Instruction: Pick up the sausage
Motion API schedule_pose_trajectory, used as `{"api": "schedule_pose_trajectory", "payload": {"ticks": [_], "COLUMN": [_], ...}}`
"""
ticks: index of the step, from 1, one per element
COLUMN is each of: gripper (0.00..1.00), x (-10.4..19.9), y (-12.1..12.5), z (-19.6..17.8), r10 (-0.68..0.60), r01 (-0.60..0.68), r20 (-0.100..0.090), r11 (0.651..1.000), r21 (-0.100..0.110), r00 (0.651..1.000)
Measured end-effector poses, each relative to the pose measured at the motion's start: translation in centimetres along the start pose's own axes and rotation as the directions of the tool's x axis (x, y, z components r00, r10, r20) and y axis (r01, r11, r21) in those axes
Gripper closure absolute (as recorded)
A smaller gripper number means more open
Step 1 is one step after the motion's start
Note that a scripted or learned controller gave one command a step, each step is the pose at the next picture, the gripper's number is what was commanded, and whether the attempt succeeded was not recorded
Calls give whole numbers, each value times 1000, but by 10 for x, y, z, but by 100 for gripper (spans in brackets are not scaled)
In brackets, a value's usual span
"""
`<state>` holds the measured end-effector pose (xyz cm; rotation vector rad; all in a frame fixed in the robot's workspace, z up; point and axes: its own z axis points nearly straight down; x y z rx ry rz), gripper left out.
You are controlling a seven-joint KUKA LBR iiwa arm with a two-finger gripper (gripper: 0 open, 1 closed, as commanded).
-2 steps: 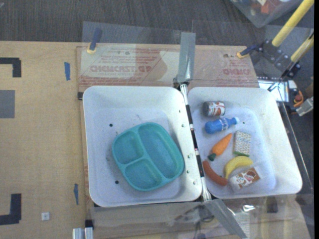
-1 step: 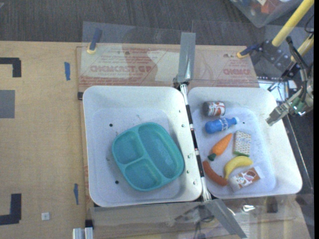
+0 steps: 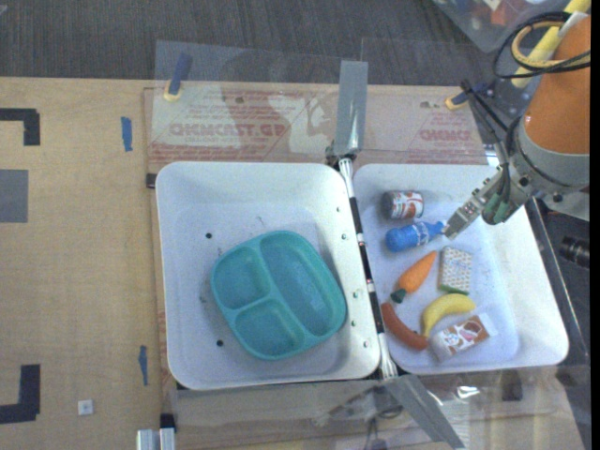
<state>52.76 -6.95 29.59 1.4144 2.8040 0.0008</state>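
gripper (image 3: 466, 216): hanging over the right bin's (image 3: 548, 322) far half, can't tell its state from here
sausage (image 3: 403, 327): well down-left of the gripper, by the bin's left wall
bottle (image 3: 413, 236): just left of the tip
carrot (image 3: 416, 274): below-left
banana (image 3: 444, 309): further below
tray (image 3: 277, 293): far left, other bin

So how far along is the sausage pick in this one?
Nothing looks done yet. The sausage lies untouched at the near left edge of the right bin, beside the carrot and banana. The gripper hangs over the far part of that bin near the blue bottle, with nothing seen between its fingers. Reaching, grasping and lifting all remain.
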Motion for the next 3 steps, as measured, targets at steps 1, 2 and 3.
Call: {"api": "schedule_pose_trajectory", "payload": {"ticks": [1, 2, 3], "gripper": [100, 100, 100], "x": [-45, -1, -72], "y": [-24, 32, -8], "z": [37, 20, 73], "r10": [49, -76, -498], "r01": [-49, 76, 498], "r20": [0, 4, 2], "r11": [999, 997, 867], "r21": [0, -3, -1], "r00": [999, 997, 867]}}
